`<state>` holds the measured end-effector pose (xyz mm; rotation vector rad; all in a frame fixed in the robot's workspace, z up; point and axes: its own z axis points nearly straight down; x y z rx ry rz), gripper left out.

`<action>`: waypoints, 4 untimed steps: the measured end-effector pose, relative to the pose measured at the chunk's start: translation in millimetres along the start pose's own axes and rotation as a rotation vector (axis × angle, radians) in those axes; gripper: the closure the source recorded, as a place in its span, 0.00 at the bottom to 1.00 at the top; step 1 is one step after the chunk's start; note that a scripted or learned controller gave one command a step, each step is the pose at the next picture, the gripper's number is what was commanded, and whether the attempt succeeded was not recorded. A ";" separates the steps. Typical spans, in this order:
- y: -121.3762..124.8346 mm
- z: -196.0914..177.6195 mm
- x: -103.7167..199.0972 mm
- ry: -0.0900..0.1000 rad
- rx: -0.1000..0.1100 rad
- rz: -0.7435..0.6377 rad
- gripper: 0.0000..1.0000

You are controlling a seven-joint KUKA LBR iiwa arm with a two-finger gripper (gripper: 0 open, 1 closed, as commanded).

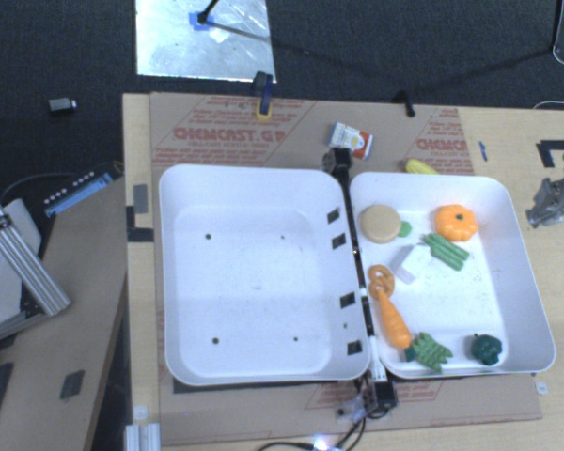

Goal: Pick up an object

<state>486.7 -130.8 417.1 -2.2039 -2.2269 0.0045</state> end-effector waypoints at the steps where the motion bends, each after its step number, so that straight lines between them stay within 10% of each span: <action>1: -0.6 -125.3 20.6 -0.007 -0.025 0.003 1.00; 2: -3.0 -118.4 -80.8 -0.008 -0.012 0.018 1.00; 4: -2.0 -118.6 -72.3 -0.006 -0.012 0.008 1.00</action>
